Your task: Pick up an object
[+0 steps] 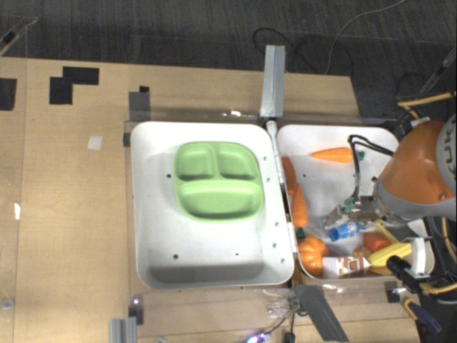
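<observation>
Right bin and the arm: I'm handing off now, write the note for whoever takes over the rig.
Gripper: low in the right bin, over the blue object; finger state and any grasp unclear.
Right bin holds: carrot at the far end, a second carrot along the left wall, small pumpkin, white box, yellow item.
Left bin: green divided plate.
Done: arm is down among the objects.
Left: confirm a grasp, then lift.
</observation>
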Controlling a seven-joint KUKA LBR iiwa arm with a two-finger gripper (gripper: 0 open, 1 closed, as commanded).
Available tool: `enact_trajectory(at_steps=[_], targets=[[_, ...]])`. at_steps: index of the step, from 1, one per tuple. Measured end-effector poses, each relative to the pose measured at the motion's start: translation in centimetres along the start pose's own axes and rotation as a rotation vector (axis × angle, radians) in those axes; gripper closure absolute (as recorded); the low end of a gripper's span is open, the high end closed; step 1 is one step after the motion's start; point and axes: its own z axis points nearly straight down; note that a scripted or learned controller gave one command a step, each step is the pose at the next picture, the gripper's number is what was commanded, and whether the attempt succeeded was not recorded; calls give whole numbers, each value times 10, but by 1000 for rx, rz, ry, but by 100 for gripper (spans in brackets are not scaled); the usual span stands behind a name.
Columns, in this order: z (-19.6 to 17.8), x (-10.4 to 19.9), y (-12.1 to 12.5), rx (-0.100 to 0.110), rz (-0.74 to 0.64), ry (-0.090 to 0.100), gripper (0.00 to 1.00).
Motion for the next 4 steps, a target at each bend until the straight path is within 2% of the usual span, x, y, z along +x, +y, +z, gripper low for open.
enact_trajectory(at_steps=[1,2,3,4], targets=[[-18,-1,6,-19,0,-4,100],[-104,48,20,21,17,9,100],[-87,15,-4,27,565,2,100],[-87,16,-4,27,565,2,0]])
